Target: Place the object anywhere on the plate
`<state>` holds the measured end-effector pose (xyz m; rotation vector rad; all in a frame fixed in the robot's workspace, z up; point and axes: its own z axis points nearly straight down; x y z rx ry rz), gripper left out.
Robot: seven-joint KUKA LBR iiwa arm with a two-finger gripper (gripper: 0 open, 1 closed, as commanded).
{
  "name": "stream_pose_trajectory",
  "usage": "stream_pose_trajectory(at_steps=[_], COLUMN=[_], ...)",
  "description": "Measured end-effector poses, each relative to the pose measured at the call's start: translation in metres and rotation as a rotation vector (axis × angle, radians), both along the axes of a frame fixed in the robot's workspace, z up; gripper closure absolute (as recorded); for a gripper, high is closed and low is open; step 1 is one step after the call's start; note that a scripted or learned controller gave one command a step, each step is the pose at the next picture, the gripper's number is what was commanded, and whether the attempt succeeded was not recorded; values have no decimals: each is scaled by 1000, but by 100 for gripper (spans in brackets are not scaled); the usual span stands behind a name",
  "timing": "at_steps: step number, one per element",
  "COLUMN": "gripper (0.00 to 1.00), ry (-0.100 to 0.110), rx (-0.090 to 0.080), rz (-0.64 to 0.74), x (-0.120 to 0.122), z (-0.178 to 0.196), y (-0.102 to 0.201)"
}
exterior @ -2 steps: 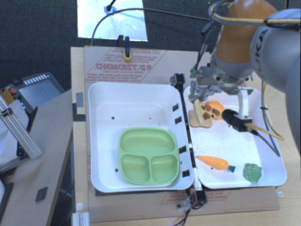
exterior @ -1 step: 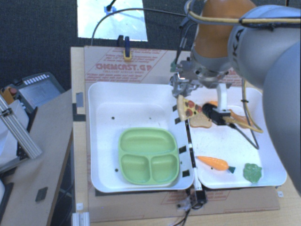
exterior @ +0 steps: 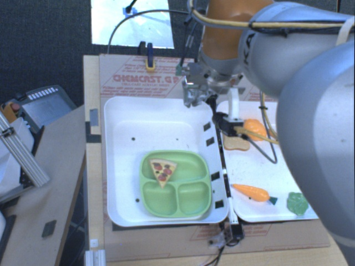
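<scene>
A green divided plate lies in the left bin, toward its front. A toy pizza slice rests in the plate's upper left compartment. My gripper hangs over the far right corner of the left bin, close to the divider between the bins and well behind the plate. Nothing shows under it or in it. The big grey arm covers much of the right side of the view.
The right bin holds an orange carrot, a green leafy toy, a tan bread slice and an orange piece partly behind a yellow cable. The left bin's white floor lies behind the plate.
</scene>
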<state>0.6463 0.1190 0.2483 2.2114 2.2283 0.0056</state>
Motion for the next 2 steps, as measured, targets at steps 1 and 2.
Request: stream_pose_trajectory(at_steps=[1,2], gripper=[100,0], ry=[2,2], rx=[0,-1], rz=[-1,-2], x=[21,20], z=[-21,-20], y=[34,32])
